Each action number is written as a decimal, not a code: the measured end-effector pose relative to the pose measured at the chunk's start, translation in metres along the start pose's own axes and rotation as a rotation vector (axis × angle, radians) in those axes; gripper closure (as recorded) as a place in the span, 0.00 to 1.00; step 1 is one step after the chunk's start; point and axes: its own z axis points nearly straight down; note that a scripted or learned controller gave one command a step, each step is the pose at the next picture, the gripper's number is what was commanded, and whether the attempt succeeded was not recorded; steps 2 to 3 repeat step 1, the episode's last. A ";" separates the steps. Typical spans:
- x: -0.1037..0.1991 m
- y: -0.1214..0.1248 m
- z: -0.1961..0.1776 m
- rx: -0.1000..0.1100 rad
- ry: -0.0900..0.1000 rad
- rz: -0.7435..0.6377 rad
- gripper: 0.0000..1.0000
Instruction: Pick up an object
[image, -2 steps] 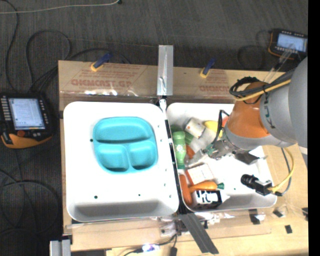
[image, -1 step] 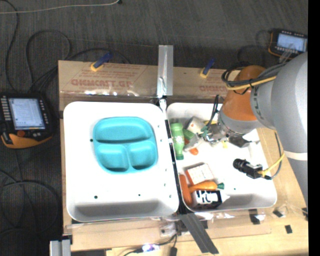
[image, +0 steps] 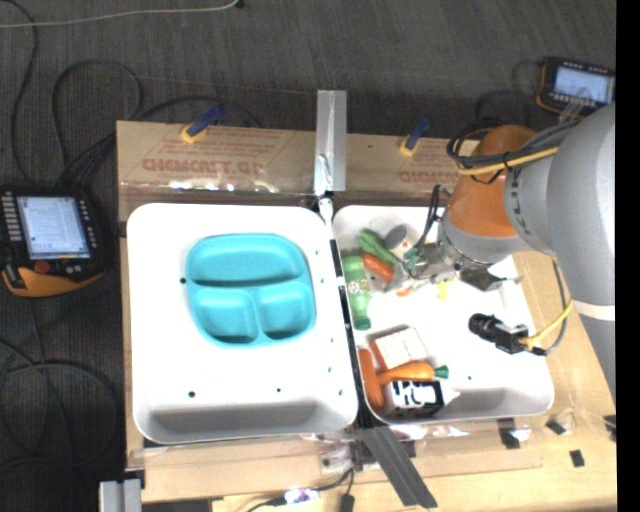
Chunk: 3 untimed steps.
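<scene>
On the bench, my grey arm (image: 560, 190) reaches over the right bin (image: 520, 390), its gripper (image: 428, 262) low at the bin's far edge beside green and orange toys (image: 372, 256). I judge this the reach; whether the jaws are open I cannot tell, and closing on one toy comes next.

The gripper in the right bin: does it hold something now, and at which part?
It cannot be told. The gripper is low in the right bin, beside the green and orange toys, but its tips are too small and cluttered to judge.
</scene>
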 end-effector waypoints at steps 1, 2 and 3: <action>0.050 0.016 -0.121 0.011 0.004 -0.120 1.00; 0.050 0.016 -0.121 0.011 0.004 -0.120 1.00; 0.050 0.016 -0.121 0.011 0.004 -0.120 1.00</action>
